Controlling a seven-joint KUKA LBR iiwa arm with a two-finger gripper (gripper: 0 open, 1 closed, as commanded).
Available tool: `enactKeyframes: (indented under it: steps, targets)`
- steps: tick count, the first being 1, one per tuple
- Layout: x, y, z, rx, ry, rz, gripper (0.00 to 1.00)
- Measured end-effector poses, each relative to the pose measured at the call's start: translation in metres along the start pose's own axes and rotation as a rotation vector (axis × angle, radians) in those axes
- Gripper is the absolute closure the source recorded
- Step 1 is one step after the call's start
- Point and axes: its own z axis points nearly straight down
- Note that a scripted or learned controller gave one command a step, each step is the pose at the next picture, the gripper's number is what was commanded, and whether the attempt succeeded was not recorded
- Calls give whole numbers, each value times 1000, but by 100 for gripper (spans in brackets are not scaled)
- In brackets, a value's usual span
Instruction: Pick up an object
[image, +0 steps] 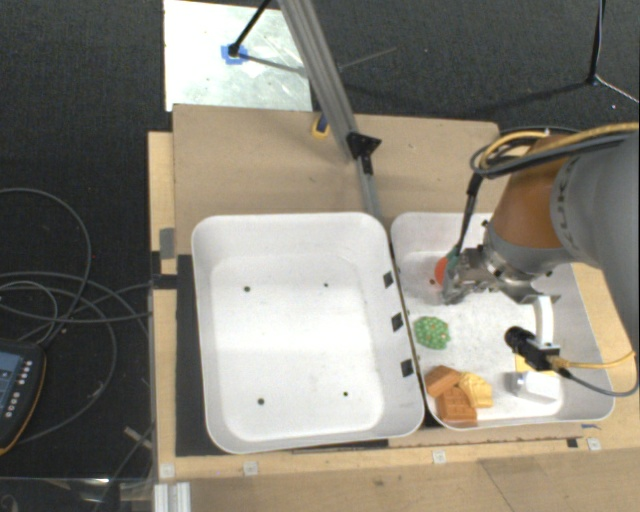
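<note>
No writing is legible on anything here. In the right bin (590, 345), a smooth shallow white tray, the gripper (452, 285) sits low against a small red-orange object (440, 269); whether it grips it I cannot tell. Just below lies a bumpy green round piece (432, 332), and farther below two tan, waffle-textured blocks (460, 392).

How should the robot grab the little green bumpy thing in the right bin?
Probably from straight above, pinching across the middle of the green bumpy thing. It looks small, round and low, lying flat on the floor of the right bin with bare space around it. The orange blocks sit apart toward the front, so the hand likely has room on either side.
</note>
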Motion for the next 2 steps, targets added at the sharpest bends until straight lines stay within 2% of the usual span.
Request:
enactKeyframes:
  steps: [2]
  targets:
    - [-6, -15, -106, -4, -2, -1, 100]
